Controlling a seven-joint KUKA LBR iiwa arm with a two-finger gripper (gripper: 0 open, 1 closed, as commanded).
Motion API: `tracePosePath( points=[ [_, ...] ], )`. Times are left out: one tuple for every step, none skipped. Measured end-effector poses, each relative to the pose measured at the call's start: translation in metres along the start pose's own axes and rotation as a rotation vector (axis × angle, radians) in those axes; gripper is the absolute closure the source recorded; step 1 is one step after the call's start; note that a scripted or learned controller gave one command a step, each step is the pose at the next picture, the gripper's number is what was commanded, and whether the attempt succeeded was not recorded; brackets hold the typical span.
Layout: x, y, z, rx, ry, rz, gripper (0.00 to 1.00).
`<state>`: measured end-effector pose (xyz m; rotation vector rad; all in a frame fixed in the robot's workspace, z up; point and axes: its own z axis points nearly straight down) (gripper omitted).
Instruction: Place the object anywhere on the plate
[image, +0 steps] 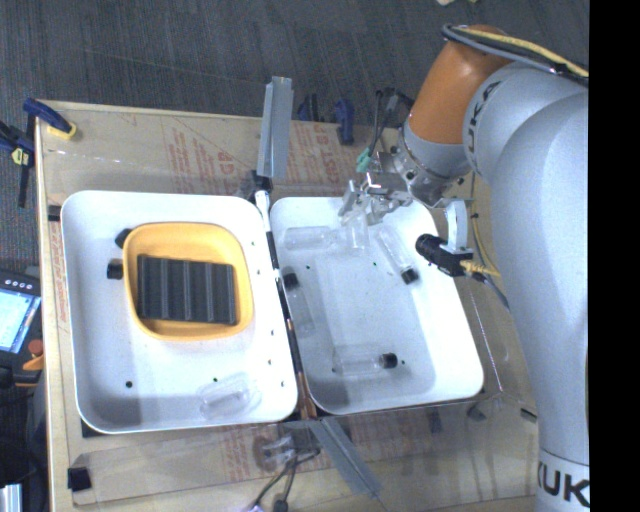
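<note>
Clear objects barely show against the white right bin (455, 372); gripper (362, 205), at its far edge, fingers unreadable, may miss and never reach the plate (187, 278).

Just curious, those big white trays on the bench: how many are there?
2. The left bin holds a yellow plate with a dark ridged centre. The right bin, under the arm's pincer, holds clear, hard-to-see objects. None seems hidden.

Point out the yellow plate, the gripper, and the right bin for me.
yellow plate (185, 240): camera view, its upper rim.
gripper (362, 205): camera view, at its fingertips.
right bin (455, 345): camera view, its bare right floor.
</note>
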<state>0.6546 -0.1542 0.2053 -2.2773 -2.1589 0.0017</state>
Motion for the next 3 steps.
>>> tracePosePath(
  points=[
    [0.048, -0.046, 0.018, 0.002, -0.001, -0.183, 1.00],
    [0.121, -0.042, -0.029, -0.001, -0.002, -0.234, 1.00],
    [0.121, -0.042, -0.029, -0.001, -0.002, -0.233, 0.00]
  ],
)
